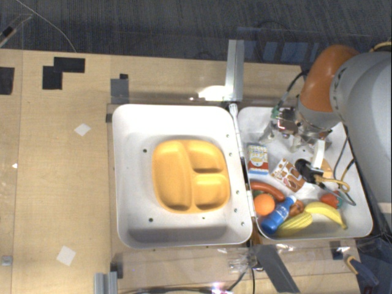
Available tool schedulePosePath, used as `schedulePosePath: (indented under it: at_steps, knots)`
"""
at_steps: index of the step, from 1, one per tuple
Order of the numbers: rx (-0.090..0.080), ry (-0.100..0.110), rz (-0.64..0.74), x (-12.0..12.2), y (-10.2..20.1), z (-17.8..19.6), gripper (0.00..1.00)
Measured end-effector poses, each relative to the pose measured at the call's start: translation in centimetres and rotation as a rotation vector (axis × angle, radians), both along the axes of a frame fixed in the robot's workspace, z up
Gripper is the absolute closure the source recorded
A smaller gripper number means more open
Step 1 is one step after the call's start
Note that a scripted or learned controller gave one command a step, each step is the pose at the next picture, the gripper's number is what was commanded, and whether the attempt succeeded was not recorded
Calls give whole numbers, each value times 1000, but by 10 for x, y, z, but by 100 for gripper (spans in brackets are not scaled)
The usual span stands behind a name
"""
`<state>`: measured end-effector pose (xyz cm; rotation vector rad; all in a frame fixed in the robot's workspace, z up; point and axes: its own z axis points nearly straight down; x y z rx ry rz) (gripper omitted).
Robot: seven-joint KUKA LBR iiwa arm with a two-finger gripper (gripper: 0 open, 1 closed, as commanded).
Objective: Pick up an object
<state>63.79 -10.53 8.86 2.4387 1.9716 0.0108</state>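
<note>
Pincer (298, 138) hangs over the right bin's (260, 116) back end, can't tell its state. Clutter crowds the front; the yellow tray (188, 174) sits mid left bin (131, 164).

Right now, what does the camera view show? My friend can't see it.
A grey robot arm reaches over the right bin, which holds a banana, orange, blue bottle and small cartons. The left bin holds a yellow tray.

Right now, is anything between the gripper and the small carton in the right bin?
Nothing visible. The gripper hangs over the right bin's far end; the small carton lies just toward the left bin, bare white floor between them. The other items crowd the near end.
</note>
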Motion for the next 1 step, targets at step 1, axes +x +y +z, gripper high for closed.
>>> schedulePosePath:
  at_steps: [1]
  knots:
    - [-6, -1, 319, 33, -69, 47, 0]
